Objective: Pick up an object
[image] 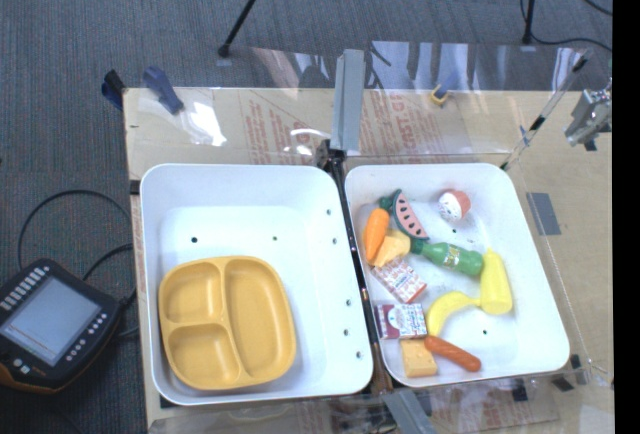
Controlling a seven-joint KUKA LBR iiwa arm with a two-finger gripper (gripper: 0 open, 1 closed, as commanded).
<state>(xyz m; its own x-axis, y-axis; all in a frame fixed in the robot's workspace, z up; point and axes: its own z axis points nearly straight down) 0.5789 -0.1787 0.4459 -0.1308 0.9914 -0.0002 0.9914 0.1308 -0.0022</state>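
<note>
Toys fill the right bin (520, 184): carrot (374, 233), melon slice (406, 213), a red-and-white ball (453, 206), green bottle (451, 259), two small cartons (400, 279), banana (446, 309), a yellow piece (495, 283), a cheese block (418, 358) and a sausage (452, 353). The left bin (245, 190) carries a yellow tray (227, 322). The pincer (590, 117) sits up at the right edge, well away from both bins, and I cannot tell whether it is apart or together from here.

Nothing is picked yet, so the job is choosing a target. I'd go for the ball: it stands apart from its neighbours with bare floor around it, so the pincer could come straight down on it. The carrot, melon and cartons are touching in a cluster near the shared wall, a poor place to squeeze in. The sausage and cheese lie near the front rim, tight for clearance. The open patch between banana and right wall gives room to descend, and the lift should be straight up before crossing any rim
</note>
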